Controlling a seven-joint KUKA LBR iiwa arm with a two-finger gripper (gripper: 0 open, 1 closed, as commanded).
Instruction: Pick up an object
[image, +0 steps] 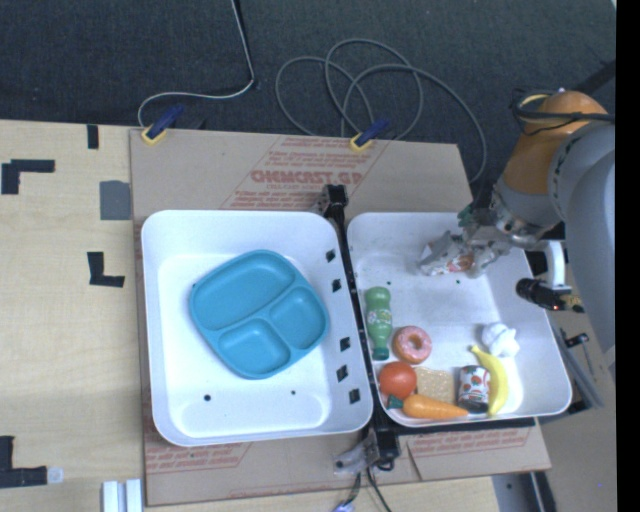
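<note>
My gripper hangs low over the upper part of the right bin, reaching in from the right. A small red and white thing lies right under it; I cannot tell if it is held. Lower in the same bin lie a green bottle, a pink donut, a red tomato, a carrot, a tan cracker, a small can, a banana and a white lump.
The left bin holds a blue divided plate. Both bins rest on a cardboard sheet. Grey cables loop on the dark floor behind. The arm's orange band stands at the right bin's far corner.
</note>
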